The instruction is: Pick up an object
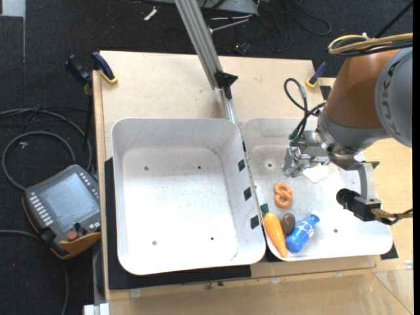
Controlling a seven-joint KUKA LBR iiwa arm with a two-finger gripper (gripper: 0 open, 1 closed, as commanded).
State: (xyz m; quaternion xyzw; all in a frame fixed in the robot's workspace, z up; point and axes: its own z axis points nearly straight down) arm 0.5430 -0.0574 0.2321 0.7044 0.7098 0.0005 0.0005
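— Nearest the lens, what lies in the right bin (367, 245)?

— Against its near wall, an orange carrot (275, 233), tapered, lying lengthwise; touching it a small brown egg-shaped piece (288, 224); just beside that a blue bottle (302, 233) with a white label, tilted.

— And the pretzel (283, 194)?

— Orange, looped, just beyond the brown piece, lying flat.

— Where's the gripper (296, 165)?

— Beyond the pretzel, low over a white object (317, 172) partly hidden beneath it. Fingers: spread or pressed together, I cannot tell

— And the left bin (131, 136)?

— White, beside the right bin, touching
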